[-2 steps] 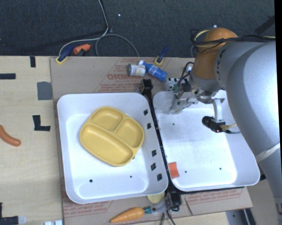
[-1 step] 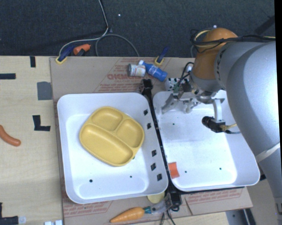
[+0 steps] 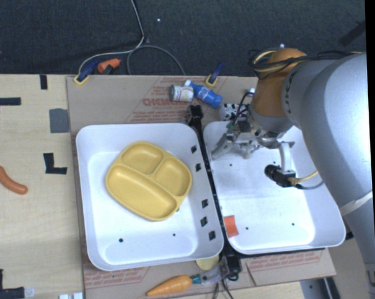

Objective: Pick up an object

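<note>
1. Two shallow white plastic bins side by side on a cardboard-covered bench: left bin [image 3: 95, 243], right bin [image 3: 327, 232], touching along a dark central divider fitted with clips.
2. Only obvious pick candidate: a yellow three-compartment plastic plate [image 3: 150, 179], lying flat near the middle of the left bin, slightly turned, well clear of the walls. Probably set there for open access from above.
3. Small orange square tag [image 3: 229, 225] at the right bin's left edge, against the divider; too small to identify further.
4. Grey arm with orange band [image 3: 273, 94] reaching in from the right, wrist over the back of the right bin. Two-finger gripper [image 3: 237, 145] low over that bin's rear left area, close to the divider, cabling draped beside it.
5. End-effector state: cannot tell whether released or clenched; nothing seen grasped.
6. Outside the bins, so probably out of play: blue-and-white bottle [image 3: 197, 93] lying behind the bins, orange toy carrot [image 3: 170, 286] in front, reddish sausage-shaped toy [image 3: 10, 180] far left on the wooden table.
7. Judgement: pick not yet accomplished. Gripper well apart from the plate, in the other bin; reaching the plate would require crossing the divider. Flat, wide plate likely awkward for a narrow gripper unless taken by the rim.
</note>
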`<state>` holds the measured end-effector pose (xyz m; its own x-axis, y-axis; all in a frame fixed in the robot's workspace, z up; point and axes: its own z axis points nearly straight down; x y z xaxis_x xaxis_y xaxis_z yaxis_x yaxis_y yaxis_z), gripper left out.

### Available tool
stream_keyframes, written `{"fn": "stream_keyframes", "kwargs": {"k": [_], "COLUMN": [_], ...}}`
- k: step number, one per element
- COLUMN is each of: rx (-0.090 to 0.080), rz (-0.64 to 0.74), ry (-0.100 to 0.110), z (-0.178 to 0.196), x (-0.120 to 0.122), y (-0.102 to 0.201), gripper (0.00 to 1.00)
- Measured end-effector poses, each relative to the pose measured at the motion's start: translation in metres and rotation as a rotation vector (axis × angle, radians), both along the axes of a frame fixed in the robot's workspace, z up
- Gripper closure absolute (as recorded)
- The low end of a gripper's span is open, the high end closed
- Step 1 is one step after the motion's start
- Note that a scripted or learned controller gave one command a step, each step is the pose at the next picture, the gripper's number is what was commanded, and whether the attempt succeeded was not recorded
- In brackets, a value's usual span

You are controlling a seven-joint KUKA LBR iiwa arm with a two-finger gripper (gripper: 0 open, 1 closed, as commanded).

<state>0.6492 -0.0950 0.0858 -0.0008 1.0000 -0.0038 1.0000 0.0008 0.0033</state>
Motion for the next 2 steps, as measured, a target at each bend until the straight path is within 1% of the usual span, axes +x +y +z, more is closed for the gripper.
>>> {"fn": "stream_keyframes", "kwargs": {"k": [1, 2], "rx": [0.004, 0.001], "rz": [0.001, 0.003], "ry": [0.001, 0.000], "z": [0.000, 0.010], "x": [0.020, 0.020], "y": [-0.011, -0.011], "gripper": [0.00, 1.00]}}
